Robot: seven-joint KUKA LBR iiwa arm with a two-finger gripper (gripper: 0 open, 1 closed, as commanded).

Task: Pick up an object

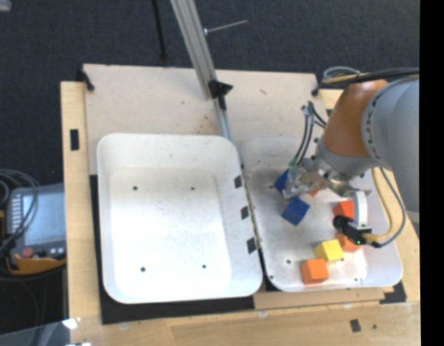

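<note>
Hovering at centre-right of frame, the gripper (303, 184), its grip state impossible to tell, is being positioned just above the blue cube (295, 211), lying immediately below.

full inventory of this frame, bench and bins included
blue block: 1, blue, right bin, upper middle, just below the gripper
second blue block: 1, blue, right bin, at the gripper, partly hidden
yellow block: 1, yellow, right bin, lower right
orange block: 1, orange, right bin, near front edge, below the yellow one
orange-red piece: 1, right bin, right side, partly hidden by arm hardware
left bin: 1, white, shallow
right bin: 1, white, shallow
bench: 1, light wood
aluminium strut: 1, silver, slanting over the bench top
control pendant: 1, grey and orange, far left off the bench
arm: 1, grey with orange band
gripper: 1, low in the right bin
</note>
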